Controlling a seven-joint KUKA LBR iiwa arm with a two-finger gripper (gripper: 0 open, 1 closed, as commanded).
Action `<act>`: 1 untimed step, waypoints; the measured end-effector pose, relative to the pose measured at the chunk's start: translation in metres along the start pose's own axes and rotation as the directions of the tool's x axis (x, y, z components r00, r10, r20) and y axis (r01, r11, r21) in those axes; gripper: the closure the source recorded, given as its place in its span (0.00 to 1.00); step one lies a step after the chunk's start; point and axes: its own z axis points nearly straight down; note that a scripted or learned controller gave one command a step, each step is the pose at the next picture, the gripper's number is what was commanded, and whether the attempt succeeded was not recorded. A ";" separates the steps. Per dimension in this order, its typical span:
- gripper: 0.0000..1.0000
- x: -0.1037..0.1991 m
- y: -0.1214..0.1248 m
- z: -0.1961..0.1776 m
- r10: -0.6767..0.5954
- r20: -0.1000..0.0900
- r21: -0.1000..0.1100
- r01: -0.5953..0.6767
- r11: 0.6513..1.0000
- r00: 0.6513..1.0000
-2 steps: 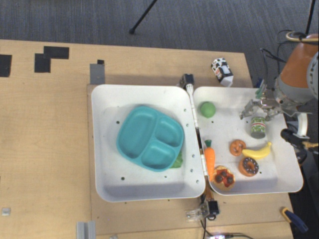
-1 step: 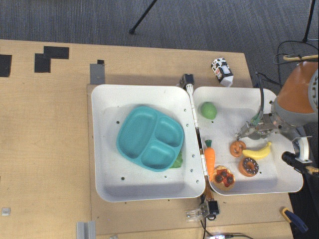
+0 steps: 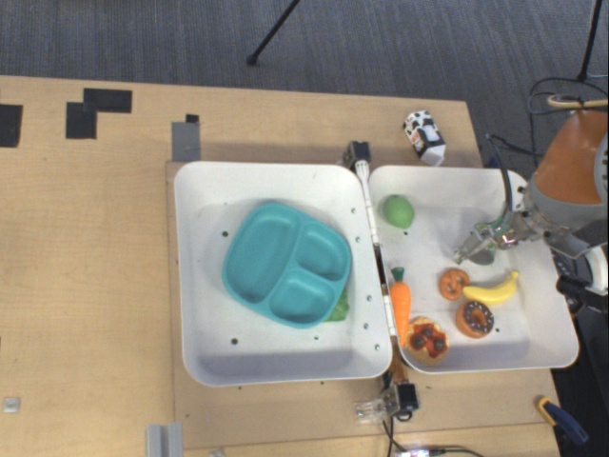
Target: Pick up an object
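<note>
I hold the end effector (image 3: pixel 479 244) low in the right bin (image 3: pixel 447 190), spread and empty. The banana (image 3: pixel 492 291) and tomato (image 3: pixel 454 282) lie just below it, close enough to grasp.

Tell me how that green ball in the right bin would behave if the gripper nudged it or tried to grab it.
The green ball looks round and smooth, so it would probably roll across the right bin floor if nudged. Its curved sides may slip between the fingers of the gripper. It sits apart from the other items, leaving room to approach.
</note>
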 end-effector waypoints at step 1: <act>0.00 0.052 0.005 -0.001 -0.284 0.002 -0.003 0.284 0.959 0.959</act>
